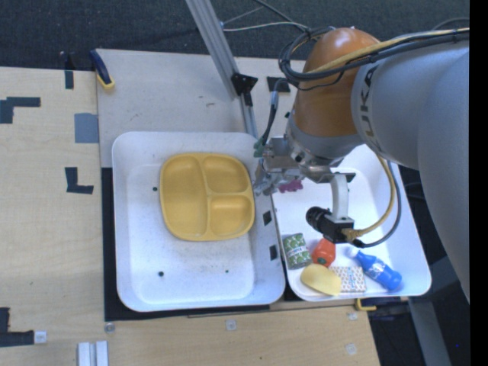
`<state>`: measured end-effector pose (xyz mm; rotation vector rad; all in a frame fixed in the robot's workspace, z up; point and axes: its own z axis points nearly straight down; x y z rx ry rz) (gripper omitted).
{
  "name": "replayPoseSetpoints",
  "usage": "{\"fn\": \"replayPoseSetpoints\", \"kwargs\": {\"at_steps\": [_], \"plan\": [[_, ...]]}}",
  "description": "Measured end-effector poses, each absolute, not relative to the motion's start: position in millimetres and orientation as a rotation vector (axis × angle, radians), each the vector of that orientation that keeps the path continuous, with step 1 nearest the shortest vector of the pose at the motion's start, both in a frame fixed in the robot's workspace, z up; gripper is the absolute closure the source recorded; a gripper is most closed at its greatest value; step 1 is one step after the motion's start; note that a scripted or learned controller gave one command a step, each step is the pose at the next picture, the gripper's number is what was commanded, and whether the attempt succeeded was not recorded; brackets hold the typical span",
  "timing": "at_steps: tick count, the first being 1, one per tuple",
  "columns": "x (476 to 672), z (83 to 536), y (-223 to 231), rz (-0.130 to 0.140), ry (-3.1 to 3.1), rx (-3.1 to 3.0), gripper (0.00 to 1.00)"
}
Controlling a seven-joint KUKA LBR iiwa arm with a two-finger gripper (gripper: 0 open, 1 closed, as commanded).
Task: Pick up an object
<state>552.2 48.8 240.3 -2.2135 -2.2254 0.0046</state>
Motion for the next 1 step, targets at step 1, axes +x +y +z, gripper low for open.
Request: {"fn": "replayPoseSetpoints", "kwargs": {"at_steps": [1], "plan": [[544.2, 232.2, 93.4, 0.003, -2.226, -2.213, 1.00]]}}
